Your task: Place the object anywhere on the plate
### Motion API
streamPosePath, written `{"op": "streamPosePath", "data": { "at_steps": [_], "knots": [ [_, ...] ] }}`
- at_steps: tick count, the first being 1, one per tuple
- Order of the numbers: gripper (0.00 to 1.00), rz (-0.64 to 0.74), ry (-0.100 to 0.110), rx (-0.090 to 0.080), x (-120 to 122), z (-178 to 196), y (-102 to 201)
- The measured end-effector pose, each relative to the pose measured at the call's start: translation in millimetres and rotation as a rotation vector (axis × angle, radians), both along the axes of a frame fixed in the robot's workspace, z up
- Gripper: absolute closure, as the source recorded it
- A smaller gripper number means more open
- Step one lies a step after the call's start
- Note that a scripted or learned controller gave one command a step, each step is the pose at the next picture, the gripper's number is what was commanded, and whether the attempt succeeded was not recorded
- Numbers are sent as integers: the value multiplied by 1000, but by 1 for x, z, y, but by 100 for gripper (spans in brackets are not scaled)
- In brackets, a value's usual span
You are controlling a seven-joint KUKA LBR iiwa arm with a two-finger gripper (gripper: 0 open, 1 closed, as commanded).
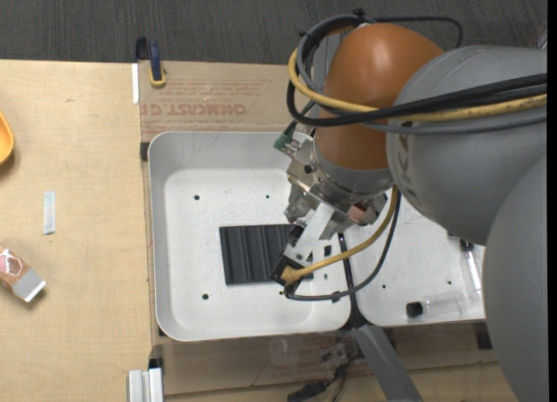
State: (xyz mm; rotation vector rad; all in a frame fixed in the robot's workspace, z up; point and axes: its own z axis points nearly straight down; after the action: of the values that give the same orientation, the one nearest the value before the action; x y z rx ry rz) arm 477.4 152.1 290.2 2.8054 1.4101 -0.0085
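Reference is taken throughout from the left bin (158,235), the white tray seen in the middle of the camera view.

Nearest the camera, beside the left bin's near right corner, the right bin (409,270) is seen, much of it covered by the grey arm (470,130). One small clear tube (432,307) with a dark end is lying on its side in the right bin, close to that bin's near wall.

Out on the wooden surface (78,130), well apart from the left bin's left wall, a brown and white packet (19,275) is laid at a slant.

Inside the left bin, a flat black ribbed plate (252,254) is lying on the floor, towards the near right part. Nothing is resting on the bare part of the plate, and the clear tube is kept apart from it by the two bin walls.

The hand (305,200) is held over the left bin, above the plate's far right corner. Whether the hand is released or clenched cannot be told, as it is hidden beneath the wrist.

Further back, left of the left bin, a pale strip (49,213) is lying on the surface, and an orange thing (3,141) is cut off by the view's edge. Behind the left bin's far wall, a printed cardboard sheet (209,100) is laid flat, with a blue clamp (155,63) at its far left corner.
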Motion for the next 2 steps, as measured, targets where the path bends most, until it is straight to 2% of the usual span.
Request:
{"op": "streamPosePath", "data": {
  "at_steps": [1, 2],
  "knots": [
    [100, 5, 1, -1, 0, -6, 17],
    [100, -63, 0, 0, 0, 8, -2]
  ]
}}
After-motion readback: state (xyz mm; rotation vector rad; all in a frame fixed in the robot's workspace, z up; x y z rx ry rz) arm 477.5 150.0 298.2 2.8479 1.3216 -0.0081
